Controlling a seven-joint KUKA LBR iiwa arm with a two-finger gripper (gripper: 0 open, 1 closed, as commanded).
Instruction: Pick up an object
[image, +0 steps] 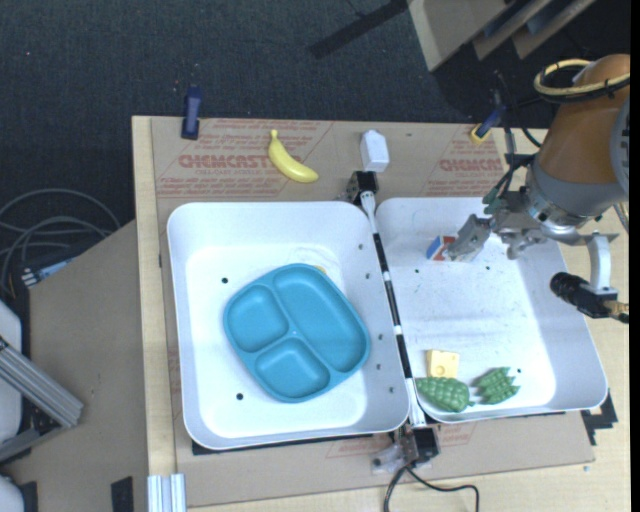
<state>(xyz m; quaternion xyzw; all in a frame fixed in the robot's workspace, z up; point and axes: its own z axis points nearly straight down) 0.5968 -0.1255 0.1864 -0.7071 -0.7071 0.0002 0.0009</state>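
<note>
Near the far edge of the right bin (570, 385), the hand (490, 238) hangs low over the white floor, its two fingers spread apart with nothing between them. Just off its left finger, toward the divider between the bins, lies a small red-and-blue object (437, 246); it is partly hidden by the finger, so I cannot tell whether the two touch. That object is the nearest candidate: it lies to the hand's left and very slightly nearer the front edge, so I judge the coming move to be a short sideways shift toward the divider, then a descent to bring the fingers astride it. Its long axis is too small and too covered to read, so the wrist angle cannot be judged from here.

Other choices sit well apart, along the near edge of the same bin: a yellow block (443, 362), a green knobbly toy (443, 393) just in front of it, and a second green leafy toy (496, 385) beside that one, toward the right. Reaching any of these would mean a long travel toward the front edge.

The left bin (190, 300) holds a blue divided plate (294, 330), broad and flat, a poor fit for two fingers. A yellow banana (289, 161) lies on the worktop (160, 160) beyond the left bin's far edge, outside both bins.
</note>
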